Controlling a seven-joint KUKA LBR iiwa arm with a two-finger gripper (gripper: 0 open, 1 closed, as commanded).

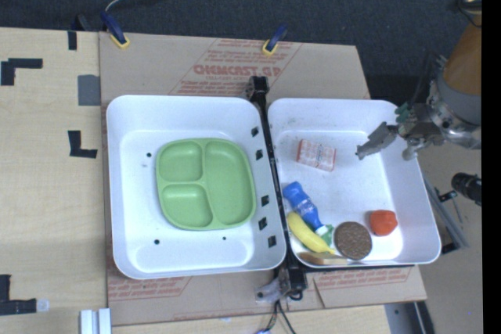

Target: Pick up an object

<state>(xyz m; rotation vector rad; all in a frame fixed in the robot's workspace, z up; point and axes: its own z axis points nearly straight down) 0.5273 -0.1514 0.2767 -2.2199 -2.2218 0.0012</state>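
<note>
**White bin, arm poised at its 3 o'clock rim**

Near wall: banana point(307, 235), brown disc point(353, 240), red object point(383, 222), blue bottle point(301, 203). Farther: wrapped packet point(315, 154), alone, likely easiest. Gripper point(391, 141) spread open, empty, above right bin point(407, 192); should descend centred. Wrist cut off at frame edge; packet label unreadable.

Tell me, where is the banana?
The banana lies at the right bin's near-left corner, beside the blue bottle and brown round disc.

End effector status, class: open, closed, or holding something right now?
End effector: open, fingers spread, holding nothing, poised over the right bin near its right wall.
</note>
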